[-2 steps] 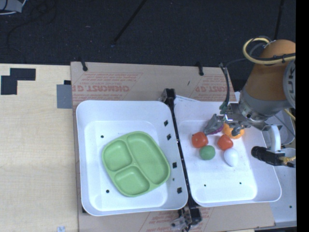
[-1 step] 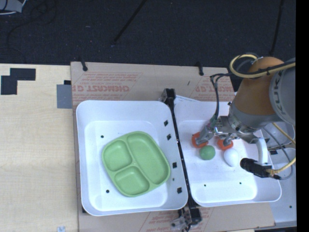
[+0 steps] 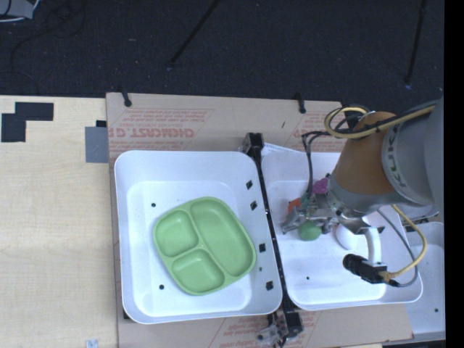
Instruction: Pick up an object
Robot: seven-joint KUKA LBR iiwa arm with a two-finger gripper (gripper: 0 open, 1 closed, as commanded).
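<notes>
Reaching in from the right, the arm (image 3: 384, 165) hangs low over the right bin (image 3: 319, 288), its gripper (image 3: 308, 220) down among a small green ball (image 3: 309, 231), a pink piece (image 3: 319, 187) and a reddish bit (image 3: 293, 206). Whether its fingers are spread or closed, I cannot tell. A green divided plate (image 3: 204, 246) lies flat in the left bin (image 3: 138, 180), well apart from them.

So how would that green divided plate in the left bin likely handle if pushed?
The green three-compartment plastic plate lies flat in the left white bin, so it would probably slide, not tip. It looks rigid and light; its low rim may be hard to grip.
</notes>
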